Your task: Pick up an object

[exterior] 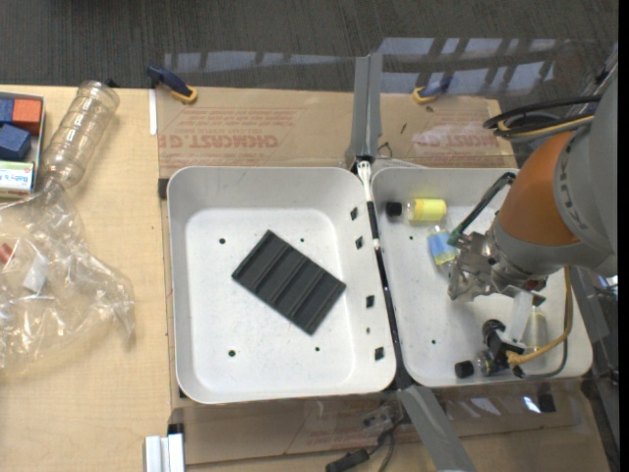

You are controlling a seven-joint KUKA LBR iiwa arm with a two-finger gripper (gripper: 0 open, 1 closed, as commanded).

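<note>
My gripper (pixel 460 275) hangs low over the middle of the right bin (pixel 423 357), under the grey wrist with its orange band. A small blue object (pixel 439 250) lies right at the gripper's upper left, touching or nearly touching it. I cannot make out whether it is held. A yellow cylinder (pixel 428 209) lies near the bin's far wall, with a small black piece (pixel 393 207) to its left. A dark ribbed rectangular slab (pixel 288 281) lies at a slant in the middle of the left bin (pixel 197 362).
A small black knob (pixel 462 369) sits near the right bin's front wall. Off to the left of the bins, the bench holds a clear plastic bottle (pixel 77 131), crumpled clear wrap (pixel 54 273) and a box of coloured blocks (pixel 20 126).
</note>
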